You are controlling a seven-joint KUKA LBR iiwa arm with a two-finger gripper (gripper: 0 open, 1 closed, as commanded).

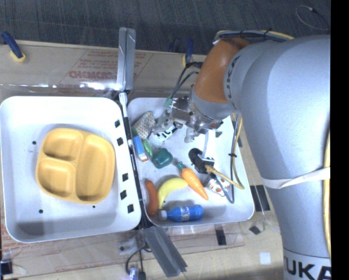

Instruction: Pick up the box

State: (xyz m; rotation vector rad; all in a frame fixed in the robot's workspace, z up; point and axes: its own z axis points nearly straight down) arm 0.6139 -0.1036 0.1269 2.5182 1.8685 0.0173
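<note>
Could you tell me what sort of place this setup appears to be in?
Probably a robotics lab bench set up for grasping trials. A grey arm reaches over two white bins; one holds a yellow tray, the other toy food such as a banana and carrot. Clamps hold a cardboard backing.

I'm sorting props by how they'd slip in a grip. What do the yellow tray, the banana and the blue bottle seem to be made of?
Yellow tray: looks like moulded plastic, matte, with smooth rounded compartments and soft highlights.
Banana: probably a plastic toy; its yellow is even and faintly shiny.
Blue bottle: seems to be plastic with a glossy surface and a pale label band; the exact finish is too small to tell.
</note>
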